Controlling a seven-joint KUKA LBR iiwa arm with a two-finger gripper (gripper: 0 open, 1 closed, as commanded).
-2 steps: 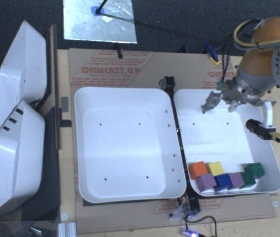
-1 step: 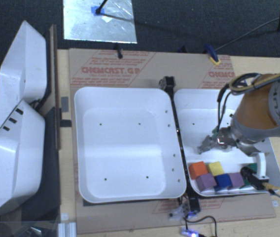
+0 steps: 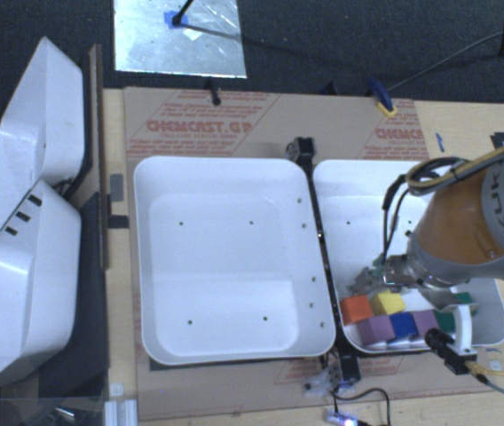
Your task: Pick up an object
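A grey KUKA arm with an orange band (image 3: 465, 224) reaches in from the right over the right-hand shallow white plastic bin (image 3: 358, 185), its wrist hanging low above that bin's near corner. The two-finger gripper (image 3: 383, 278) sits at the end of the wrist, pointed down toward a cluster of small coloured blocks; whether it is spread or closed cannot be told from this angle, as the wrist body and cabling hide much of it.

The blocks lie packed together against the bin's front wall. An orange block (image 3: 356, 309) sits furthest left, just below and to the left of the gripper. A yellow block (image 3: 390, 303) lies right beside it, almost directly under the gripper. In front of these, a purple block (image 3: 378, 328) and a blue block (image 3: 404, 325) touch each other, with a pale lilac block (image 3: 426, 319) next along and a green piece (image 3: 448, 319) at the right end. No block can be seen clamped in the gripper; all appear to rest on the bin floor.

The left-hand shallow white plastic bin (image 3: 225, 327) stands alongside, separated by a dark divider strip (image 3: 323, 256). Both bins rest on a printed brown cardboard sheet (image 3: 234, 122) covering the surface.
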